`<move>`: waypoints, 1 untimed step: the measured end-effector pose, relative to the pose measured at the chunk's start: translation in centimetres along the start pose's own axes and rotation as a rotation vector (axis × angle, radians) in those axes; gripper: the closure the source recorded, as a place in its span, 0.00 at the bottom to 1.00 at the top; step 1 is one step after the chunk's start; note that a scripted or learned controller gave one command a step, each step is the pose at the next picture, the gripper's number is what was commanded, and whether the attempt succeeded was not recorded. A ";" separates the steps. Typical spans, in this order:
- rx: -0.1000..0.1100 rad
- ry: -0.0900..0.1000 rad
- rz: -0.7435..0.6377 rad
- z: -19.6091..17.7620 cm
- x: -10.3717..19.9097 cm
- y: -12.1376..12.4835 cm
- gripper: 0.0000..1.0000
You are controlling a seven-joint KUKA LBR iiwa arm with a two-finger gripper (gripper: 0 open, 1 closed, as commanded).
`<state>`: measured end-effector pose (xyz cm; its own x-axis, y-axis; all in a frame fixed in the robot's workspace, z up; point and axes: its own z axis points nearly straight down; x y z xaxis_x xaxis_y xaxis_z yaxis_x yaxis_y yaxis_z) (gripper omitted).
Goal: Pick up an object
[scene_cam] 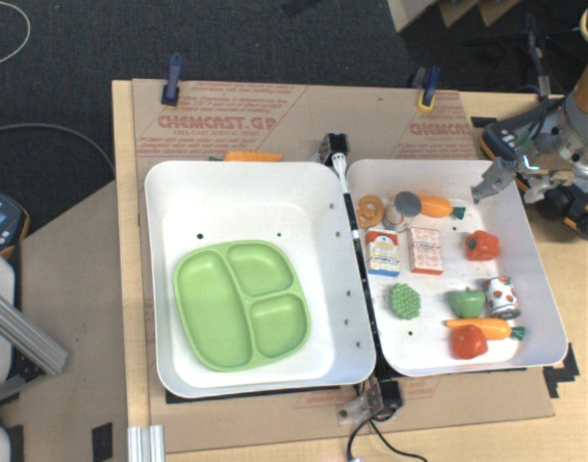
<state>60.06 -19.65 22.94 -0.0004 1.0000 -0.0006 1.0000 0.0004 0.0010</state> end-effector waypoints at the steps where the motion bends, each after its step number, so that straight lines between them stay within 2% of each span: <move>1: -0.007 0.000 -0.009 -4.0 8.7 4.1 0.00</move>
<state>64.19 -10.95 26.98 -0.0093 1.0000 -0.0010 0.9999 0.0093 0.0076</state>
